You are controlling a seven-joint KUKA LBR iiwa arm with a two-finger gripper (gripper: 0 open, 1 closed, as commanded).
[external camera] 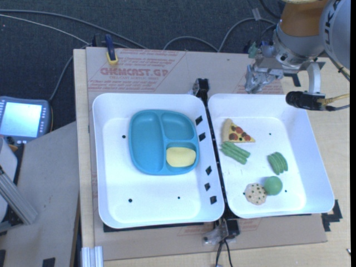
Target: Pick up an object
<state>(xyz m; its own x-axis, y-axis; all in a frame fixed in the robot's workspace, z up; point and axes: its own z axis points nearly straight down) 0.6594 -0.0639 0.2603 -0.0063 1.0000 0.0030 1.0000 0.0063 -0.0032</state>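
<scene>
The right bin (300, 132) holds a pizza slice (236, 132), a green bean pod (235, 152), a ridged green piece (277, 162), a round green ball (272, 184) and a speckled cookie (256, 194). My gripper (258, 82) hangs above the far rim of the right bin, up and right of the pizza slice, with nothing visible between its fingers. In the left bin (111, 166) lies a blue divided plate (163, 141) with a yellow piece (181, 157) in its lower right compartment.
A row of black clips (207, 149) runs down the seam between the bins. A black handle (305, 99) juts out from the arm over the right bin's far corner. Cables trail across the dark floor behind the bench.
</scene>
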